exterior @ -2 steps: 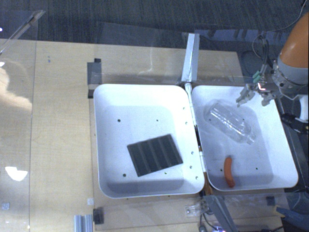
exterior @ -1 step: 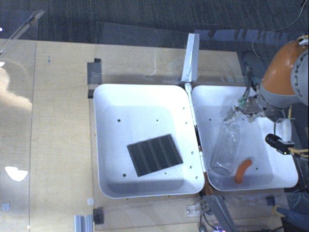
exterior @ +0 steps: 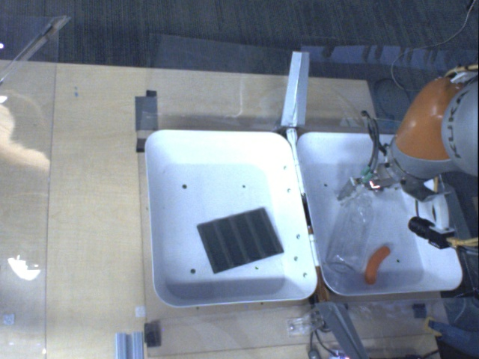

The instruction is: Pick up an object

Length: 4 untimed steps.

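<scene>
We see the hand point(exterior: 372, 183) low over the right bin point(exterior: 329, 152), its state unclear to us, while an orange sausage-shaped object point(exterior: 376, 263) lies near that bin's front wall.

The arm point(exterior: 441, 129) runs off the frame's right edge, its orange band only partly seen. The gripper point(exterior: 364, 185) blurs into a clear plastic item point(exterior: 352, 234), whose outline is hard to trace against the right bin point(exterior: 329, 155). That bin's right rim lies hidden beneath the arm.
</scene>
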Each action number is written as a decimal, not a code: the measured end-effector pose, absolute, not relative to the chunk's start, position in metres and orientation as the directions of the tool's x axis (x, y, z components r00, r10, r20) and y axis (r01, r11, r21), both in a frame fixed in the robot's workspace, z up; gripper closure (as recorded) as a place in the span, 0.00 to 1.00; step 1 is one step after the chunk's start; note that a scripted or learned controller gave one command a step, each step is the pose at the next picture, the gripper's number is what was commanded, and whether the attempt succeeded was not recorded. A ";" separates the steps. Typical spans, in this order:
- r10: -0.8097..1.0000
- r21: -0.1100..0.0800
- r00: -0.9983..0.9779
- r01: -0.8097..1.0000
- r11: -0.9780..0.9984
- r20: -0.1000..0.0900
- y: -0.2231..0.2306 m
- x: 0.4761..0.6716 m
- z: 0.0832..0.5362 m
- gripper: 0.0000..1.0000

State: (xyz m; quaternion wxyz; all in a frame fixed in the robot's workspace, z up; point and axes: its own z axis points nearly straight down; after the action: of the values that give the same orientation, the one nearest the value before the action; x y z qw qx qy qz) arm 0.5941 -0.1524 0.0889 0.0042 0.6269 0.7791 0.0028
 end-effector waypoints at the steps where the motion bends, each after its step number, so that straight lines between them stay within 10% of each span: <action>1: 0.958 0.037 -0.285 0.958 0.286 -0.018 -0.128 0.561 0.095 0.00; 2: 0.942 0.000 -0.336 0.942 0.336 -0.003 -0.090 0.664 0.089 0.00; 3: 0.963 0.010 -0.270 0.963 0.270 -0.005 -0.119 0.593 0.089 0.00; 4: 0.953 -0.006 -0.303 0.953 0.303 0.005 -0.146 0.669 0.088 0.00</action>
State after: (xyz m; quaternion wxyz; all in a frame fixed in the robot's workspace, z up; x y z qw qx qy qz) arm 0.6686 -0.1465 0.0879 -0.0039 0.5904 0.8071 -0.0008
